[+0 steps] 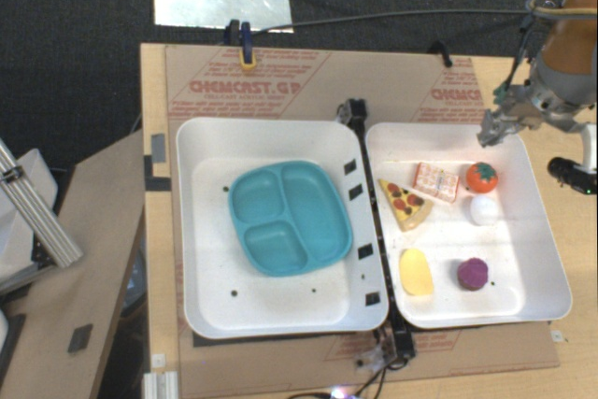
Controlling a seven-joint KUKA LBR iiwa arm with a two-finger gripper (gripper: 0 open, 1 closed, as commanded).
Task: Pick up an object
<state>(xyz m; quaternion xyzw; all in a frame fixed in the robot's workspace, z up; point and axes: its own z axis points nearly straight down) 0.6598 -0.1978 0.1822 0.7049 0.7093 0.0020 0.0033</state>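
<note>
The tool (492,130) hangs over the back rim of the right bin (542,229); its state cannot be determined. In this bin lie a tomato (481,178), white ball (484,211), wafer pack (436,181), pizza slice (405,204), yellow piece (416,273) and purple piece (473,273). A teal tray (290,217) occupies the left bin (201,229).

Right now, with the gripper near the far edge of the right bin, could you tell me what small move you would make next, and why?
I would probably ease the gripper down and slightly toward the camera, onto the tomato toy. It hangs over the right bin's far side with nothing between its fingers, and the tomato is the nearest object.
</note>
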